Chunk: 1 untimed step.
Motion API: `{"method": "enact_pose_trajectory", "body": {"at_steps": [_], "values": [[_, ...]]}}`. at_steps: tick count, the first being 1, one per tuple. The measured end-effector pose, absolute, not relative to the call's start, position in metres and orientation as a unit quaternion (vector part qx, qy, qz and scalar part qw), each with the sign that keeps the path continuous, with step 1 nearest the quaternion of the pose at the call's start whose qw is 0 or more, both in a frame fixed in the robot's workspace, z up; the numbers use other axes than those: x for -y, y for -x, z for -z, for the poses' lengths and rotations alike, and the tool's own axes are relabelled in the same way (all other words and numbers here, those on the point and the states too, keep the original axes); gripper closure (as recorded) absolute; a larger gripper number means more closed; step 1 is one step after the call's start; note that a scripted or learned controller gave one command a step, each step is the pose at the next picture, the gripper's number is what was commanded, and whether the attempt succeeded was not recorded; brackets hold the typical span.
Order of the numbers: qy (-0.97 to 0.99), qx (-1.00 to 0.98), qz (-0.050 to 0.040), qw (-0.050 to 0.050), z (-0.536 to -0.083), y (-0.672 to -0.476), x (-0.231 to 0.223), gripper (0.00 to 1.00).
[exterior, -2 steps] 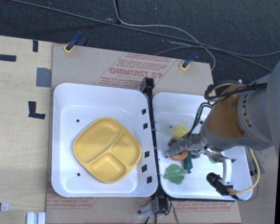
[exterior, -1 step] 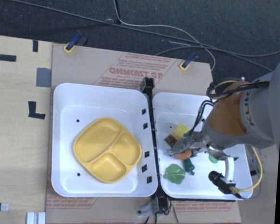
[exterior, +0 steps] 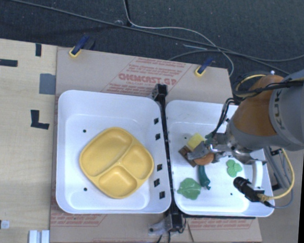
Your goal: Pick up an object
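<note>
Down at the near edge sits the right bin [exterior: 216,208], and most of the small stuff is in it. Closest to that edge is a green leaf-shaped piece [exterior: 189,188], with a dark teal stick-like thing [exterior: 205,176] just beside it, up and to the right. A second, smaller green piece [exterior: 234,168] lies further right, near the arm.

The gripper [exterior: 201,156] is low over the middle of this bin, coming in from the right under the grey arm [exterior: 278,110] with its orange band [exterior: 252,108]. Right at its tip there's a cluster: a yellow block [exterior: 195,142], a brown piece [exterior: 187,154] and something orange [exterior: 205,160], all touching or nearly so. Honestly can't tell if the gripper is clenched on any of them or just sitting on top, too cramped and blurry there.

Left bin [exterior: 69,138] holds a yellow divided plate [exterior: 116,162], three compartments, lying flat and turned at an angle. Both bins rest on a cardboard sheet [exterior: 145,76] on the counter [exterior: 15,134], with two yellow clamps [exterior: 78,48] at the far edge of the cardboard.
</note>
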<state>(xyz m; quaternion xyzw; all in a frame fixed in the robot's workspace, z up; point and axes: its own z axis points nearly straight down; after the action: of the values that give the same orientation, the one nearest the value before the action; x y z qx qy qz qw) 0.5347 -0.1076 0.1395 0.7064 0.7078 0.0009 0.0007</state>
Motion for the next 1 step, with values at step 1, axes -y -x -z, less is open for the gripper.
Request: {"method": "enact_pose_trajectory", "body": {"at_steps": [1], "values": [[-0.706, -0.708, -0.0014, 0.002, -0.2022, -0.5372, 0.1037, 1.0]]}}
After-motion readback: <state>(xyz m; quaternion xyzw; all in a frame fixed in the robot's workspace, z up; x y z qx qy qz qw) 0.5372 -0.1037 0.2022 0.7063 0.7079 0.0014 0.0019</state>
